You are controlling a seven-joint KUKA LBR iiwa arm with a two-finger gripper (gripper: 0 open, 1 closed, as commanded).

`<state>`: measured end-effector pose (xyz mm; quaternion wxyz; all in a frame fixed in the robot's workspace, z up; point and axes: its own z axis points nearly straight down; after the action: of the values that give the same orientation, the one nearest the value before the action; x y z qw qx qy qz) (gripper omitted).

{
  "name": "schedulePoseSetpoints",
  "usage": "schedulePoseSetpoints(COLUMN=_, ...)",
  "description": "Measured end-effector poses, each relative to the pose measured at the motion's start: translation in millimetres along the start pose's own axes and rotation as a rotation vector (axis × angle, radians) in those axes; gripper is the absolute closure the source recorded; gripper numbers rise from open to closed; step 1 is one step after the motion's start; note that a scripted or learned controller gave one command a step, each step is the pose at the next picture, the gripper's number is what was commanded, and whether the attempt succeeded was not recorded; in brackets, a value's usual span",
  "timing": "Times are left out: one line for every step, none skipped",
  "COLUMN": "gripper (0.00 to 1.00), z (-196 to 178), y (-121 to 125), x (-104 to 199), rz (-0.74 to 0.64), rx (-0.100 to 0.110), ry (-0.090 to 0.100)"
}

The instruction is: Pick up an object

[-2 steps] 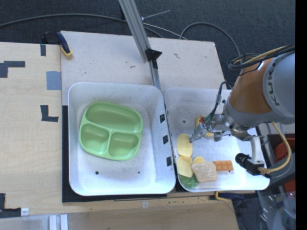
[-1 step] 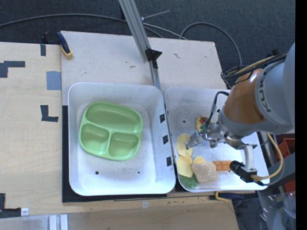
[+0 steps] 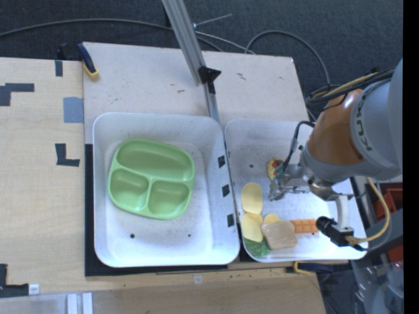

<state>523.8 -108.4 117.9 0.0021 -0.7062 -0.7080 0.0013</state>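
A green tray [image 3: 152, 178] lies in the left bin [image 3: 105, 234]. In the right bin [image 3: 255, 136], yellow slices [image 3: 252, 198], a bread piece [image 3: 280, 235] and a carrot [image 3: 303, 226] cluster near the front. The tool [image 3: 280, 187] hangs just beside the slices; whether it grips anything cannot be told.

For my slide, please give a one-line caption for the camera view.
KUKA arm's gripper low in the right bin near small toy food pieces; green divided plate in the left bin.
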Motion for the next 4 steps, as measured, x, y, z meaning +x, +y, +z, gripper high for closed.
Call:
schedulePoseSetpoints(gripper=1.00, z=-42, y=3, x=2, rz=0.001, rx=-0.007, ry=-0.001)
schedulePoseSetpoints(gripper=1.00, z=-105, y=0, x=1, rz=0.001, rx=-0.010, ry=-0.002)
schedulePoseSetpoints(gripper=1.00, z=-110, y=1, x=1, rz=0.001, rx=-0.004, ry=-0.001)
schedulePoseSetpoints(gripper=1.00, z=-118, y=13, x=60, rz=-0.005, rx=-0.004, ry=0.001)
